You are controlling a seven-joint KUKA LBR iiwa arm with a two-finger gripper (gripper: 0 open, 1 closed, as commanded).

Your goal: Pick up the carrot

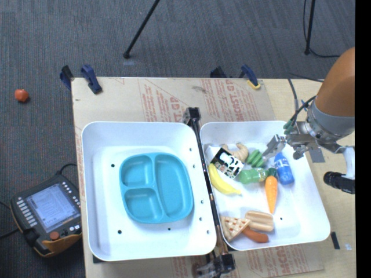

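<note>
The carrot (271, 193) is lying in the right bin (316, 213), right of centre in the frame, its broad orange top pointing up toward a small green tuft and its tip pointing down toward the lower edge. Nothing is gripping it. Just above it and to its right, a blue bottle (283, 169) is resting at a slant, and to its left a green vegetable piece (253, 175) is lying beside a yellow banana (222, 181). A black-and-white patterned block (227, 163) is sitting above the banana, with a pale, rounded toy (242, 151) near it. Below the carrot, a hot dog (258, 221) is lying next to a pizza slice (235, 227), with a reddish sausage (255, 235) just under them.

The claw (275, 146) is hovering over the upper part of the right bin, above and slightly left of the blue bottle, apart from the carrot. It is blurred and seen at an angle, so whether it is open or closed I cannot tell; it seems to be holding nothing.

In the left bin (98, 213), a blue divided tray (155, 187) is sitting near the middle. Both bins are resting on the desk (145, 97). On the carpet at the lower left, a control pendant (47, 213) is lying, and a small red object (21, 95) is sitting at the far left.
</note>
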